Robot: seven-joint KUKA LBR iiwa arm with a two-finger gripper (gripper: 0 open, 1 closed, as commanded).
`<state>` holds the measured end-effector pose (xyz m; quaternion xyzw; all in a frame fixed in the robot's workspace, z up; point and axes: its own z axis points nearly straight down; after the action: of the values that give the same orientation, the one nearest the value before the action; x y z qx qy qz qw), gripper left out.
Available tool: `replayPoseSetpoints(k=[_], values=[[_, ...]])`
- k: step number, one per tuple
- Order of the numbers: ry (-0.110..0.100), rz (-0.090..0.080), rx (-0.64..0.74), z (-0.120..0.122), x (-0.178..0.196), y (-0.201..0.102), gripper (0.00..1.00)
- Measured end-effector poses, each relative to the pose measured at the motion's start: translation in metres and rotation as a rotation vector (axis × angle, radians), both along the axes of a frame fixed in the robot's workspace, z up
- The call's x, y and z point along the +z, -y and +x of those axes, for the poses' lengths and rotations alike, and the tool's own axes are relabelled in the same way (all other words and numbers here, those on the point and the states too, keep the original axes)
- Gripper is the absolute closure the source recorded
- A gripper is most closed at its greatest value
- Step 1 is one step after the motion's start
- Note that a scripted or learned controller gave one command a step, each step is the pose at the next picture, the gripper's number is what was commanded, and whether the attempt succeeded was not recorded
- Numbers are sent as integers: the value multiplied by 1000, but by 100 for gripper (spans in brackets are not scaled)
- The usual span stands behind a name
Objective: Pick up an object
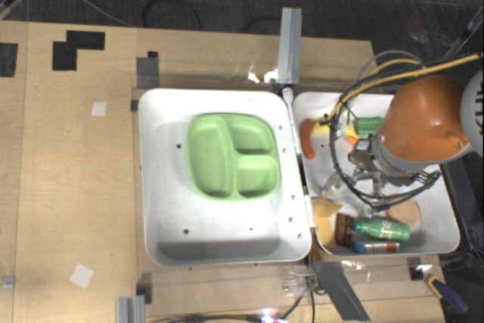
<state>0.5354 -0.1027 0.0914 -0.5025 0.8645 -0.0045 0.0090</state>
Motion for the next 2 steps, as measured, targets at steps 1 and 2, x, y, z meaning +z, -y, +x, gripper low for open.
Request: replayPoseSetpoints(k=[1, 2], values=[[0, 1, -24, 24, -1, 27, 0], [-11, 2, -101, 125, 4, 46, 0]])
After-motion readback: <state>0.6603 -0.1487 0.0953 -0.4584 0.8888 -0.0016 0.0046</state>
